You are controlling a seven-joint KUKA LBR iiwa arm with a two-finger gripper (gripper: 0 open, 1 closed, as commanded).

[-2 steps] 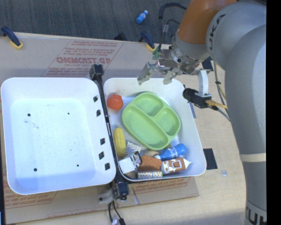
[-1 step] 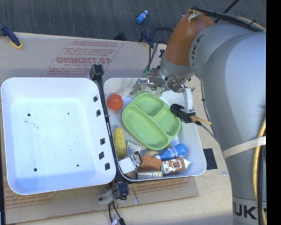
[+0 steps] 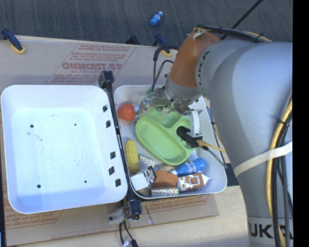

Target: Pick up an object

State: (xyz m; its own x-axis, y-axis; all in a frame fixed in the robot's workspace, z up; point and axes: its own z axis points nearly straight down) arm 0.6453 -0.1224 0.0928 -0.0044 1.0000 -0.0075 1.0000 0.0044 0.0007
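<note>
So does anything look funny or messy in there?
A bit. All the toys are heaped in the right bin, with the green dish tilted over the pile. A small blue thing lies on the floor beyond the bench.

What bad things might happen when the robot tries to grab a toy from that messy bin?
1. The right bin is crowded: the green dish lies against the corn and the bottles, so the tool may nudge neighbours rather than grip one.
2. The orange ball beside the tool is round and could roll away.
3. The tool sits near the bin's far wall and might bump it.
</note>
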